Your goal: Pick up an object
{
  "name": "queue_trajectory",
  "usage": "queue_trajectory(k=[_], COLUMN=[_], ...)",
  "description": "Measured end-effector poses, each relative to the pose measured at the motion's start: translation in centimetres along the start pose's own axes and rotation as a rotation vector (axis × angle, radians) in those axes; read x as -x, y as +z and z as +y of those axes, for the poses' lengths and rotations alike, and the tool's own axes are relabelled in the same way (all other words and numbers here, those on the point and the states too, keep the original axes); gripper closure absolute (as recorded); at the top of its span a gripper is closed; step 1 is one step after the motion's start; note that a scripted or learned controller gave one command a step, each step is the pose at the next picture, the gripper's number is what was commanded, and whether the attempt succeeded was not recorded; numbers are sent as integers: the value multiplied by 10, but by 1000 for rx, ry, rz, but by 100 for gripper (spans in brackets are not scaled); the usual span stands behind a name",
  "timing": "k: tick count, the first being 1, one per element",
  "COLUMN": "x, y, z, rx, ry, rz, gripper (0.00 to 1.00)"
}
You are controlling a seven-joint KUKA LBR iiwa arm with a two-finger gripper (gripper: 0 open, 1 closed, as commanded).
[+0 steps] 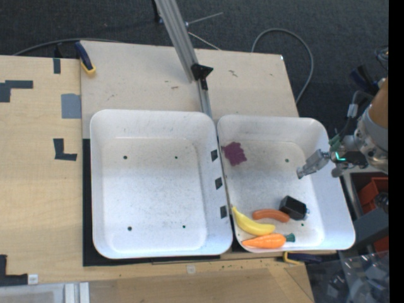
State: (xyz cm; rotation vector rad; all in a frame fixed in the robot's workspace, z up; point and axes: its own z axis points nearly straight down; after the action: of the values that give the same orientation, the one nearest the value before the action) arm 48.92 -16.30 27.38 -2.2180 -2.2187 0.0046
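Grey hand (310,166) tilted over right bin (328,137) (near rim), above black block (293,207)

**Wooden bench with 2 white bins and fixtures**

A light wooden bench (38,188) bears 2 shallow white bins side by side: the left bin (101,188) and the right bin (328,188), touching along a shared edge. A slanted metal pole (180,33) rises from behind them. Grey tape patches (71,105) mark the bench's left part. A blue and yellow clamp (85,59) grips the back edge. A pale cable (297,43) loops over dark carpet (315,11).
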Motion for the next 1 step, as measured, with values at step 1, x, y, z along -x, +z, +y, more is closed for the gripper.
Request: queue_trajectory(k=[1], x=[0], y=[-2], z=[1], rx=[4], ry=[-1], rz=[-1], gripper=[0])
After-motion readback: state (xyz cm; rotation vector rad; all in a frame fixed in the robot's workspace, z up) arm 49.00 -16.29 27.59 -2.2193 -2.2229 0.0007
